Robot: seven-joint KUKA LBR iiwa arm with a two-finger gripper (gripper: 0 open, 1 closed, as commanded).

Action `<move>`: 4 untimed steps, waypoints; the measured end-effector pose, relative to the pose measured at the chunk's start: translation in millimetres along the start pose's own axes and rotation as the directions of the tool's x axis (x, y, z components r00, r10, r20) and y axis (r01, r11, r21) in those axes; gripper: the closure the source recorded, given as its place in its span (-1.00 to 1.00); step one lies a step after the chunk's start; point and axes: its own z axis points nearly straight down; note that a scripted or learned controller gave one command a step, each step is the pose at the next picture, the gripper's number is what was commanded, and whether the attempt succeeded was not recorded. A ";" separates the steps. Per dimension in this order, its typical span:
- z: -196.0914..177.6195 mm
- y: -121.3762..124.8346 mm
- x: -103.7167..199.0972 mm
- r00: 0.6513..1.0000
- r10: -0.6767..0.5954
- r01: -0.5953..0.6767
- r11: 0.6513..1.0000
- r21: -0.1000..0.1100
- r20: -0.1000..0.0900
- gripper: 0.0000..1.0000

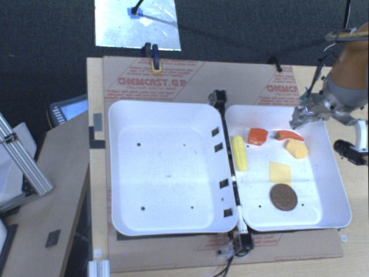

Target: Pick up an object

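Two smooth, glossy white plastic bins [167, 111] sit on a matt cardboard-like sheet [190, 79] with red print.

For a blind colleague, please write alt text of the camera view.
The gripper hangs over the right bin's far edge, near a corn cob, orange pieces, yellow pieces and a brown disc. The left bin sits beside it.

Even overhead light — soft, slightly blurry
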 end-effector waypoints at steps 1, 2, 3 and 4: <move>-10.7 1.2 -0.3 1.000 -0.002 0.002 1.000 -0.003 0.000 1.00; -21.7 2.5 -0.7 1.000 -0.004 0.004 1.000 -0.007 0.000 1.00; -32.6 3.7 -1.1 1.000 -0.007 0.007 1.000 -0.011 0.001 1.00; -43.4 4.9 -1.4 1.000 -0.009 0.009 1.000 -0.014 0.001 1.00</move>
